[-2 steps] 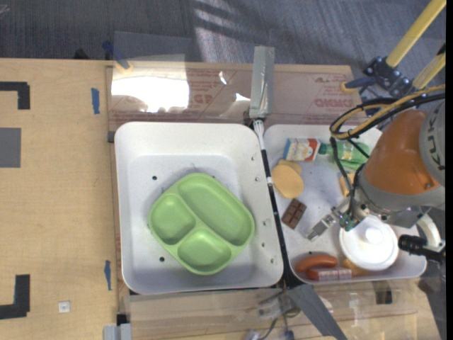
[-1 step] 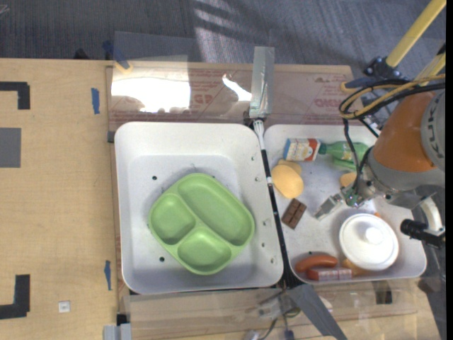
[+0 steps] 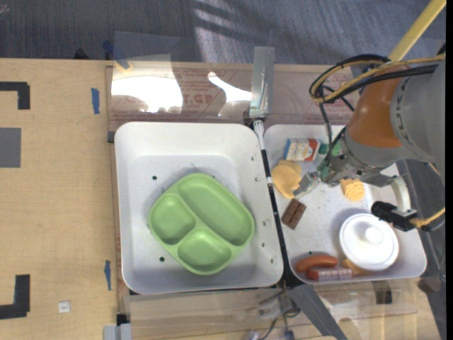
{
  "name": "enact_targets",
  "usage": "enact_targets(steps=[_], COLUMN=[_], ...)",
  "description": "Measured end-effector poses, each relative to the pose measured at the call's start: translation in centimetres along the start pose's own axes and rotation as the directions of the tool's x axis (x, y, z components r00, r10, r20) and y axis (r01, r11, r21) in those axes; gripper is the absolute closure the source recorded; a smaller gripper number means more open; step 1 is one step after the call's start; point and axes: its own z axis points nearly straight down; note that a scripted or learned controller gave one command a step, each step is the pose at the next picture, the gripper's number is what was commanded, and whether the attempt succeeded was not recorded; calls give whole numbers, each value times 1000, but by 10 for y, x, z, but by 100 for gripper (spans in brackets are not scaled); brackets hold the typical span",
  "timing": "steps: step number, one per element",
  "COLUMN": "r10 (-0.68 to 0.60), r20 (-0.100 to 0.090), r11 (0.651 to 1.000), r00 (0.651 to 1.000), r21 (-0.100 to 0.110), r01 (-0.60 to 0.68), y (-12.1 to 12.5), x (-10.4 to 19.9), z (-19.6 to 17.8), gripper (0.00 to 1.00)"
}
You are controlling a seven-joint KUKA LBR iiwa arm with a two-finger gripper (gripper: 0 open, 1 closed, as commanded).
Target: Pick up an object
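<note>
In the right bin point(image 3: 414, 264), my gripper point(image 3: 311, 182) hangs low in the far-left part. It is just right of a pale yellow round piece point(image 3: 284, 178) and just below a small white carton point(image 3: 300, 149). A yellow waffle-like piece point(image 3: 352, 189) lies to the gripper's right. A brown chocolate bar point(image 3: 293, 213) lies a little in front of it. I see nothing between the fingers.
A white lidded pot point(image 3: 368, 241) stands at the right bin's front right, with a red sausage point(image 3: 316, 263) and an orange piece point(image 3: 354, 267) along the front wall. The left bin point(image 3: 134, 154) holds a green divided plate point(image 3: 202, 222).
</note>
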Motion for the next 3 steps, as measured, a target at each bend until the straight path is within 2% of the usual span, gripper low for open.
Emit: enact_targets(steps=[1,2,3], r10=[98,475,475], r20=[1,0,0], r11=[995,880,880], r00=[995,880,880], r21=[-3,-3,-3], r01=[-98,-475,-475], y=[-17,2,2], x=[24,0,0], z=[-78,21,21], gripper=[0,0,0])
